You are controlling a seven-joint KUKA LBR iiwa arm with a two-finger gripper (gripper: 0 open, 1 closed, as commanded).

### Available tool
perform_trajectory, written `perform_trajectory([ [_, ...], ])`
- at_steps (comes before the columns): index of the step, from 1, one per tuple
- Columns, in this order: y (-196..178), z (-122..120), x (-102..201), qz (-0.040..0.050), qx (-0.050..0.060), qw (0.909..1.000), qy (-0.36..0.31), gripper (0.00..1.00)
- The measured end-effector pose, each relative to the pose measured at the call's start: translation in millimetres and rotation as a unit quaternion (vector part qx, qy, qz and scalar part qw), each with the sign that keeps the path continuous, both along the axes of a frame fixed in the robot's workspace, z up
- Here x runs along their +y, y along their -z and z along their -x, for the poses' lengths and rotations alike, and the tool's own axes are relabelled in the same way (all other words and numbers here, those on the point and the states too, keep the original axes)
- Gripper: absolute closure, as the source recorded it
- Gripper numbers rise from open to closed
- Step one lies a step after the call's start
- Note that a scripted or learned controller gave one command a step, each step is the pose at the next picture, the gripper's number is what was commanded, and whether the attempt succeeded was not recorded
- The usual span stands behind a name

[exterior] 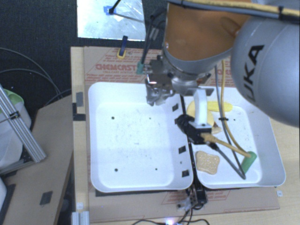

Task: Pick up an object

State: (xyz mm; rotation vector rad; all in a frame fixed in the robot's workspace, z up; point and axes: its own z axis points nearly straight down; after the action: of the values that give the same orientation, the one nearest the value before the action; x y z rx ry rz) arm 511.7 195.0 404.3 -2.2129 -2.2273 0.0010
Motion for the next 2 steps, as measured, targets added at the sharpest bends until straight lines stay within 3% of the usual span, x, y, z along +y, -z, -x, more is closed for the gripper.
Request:
perform_trajectory([
  [1,-52,19,-60,-0.0006,-0.005,1.0000,0.005,1.00],
  [2,114,27,-62,0.0025,0.006,1.0000,0.004,1.00],
])
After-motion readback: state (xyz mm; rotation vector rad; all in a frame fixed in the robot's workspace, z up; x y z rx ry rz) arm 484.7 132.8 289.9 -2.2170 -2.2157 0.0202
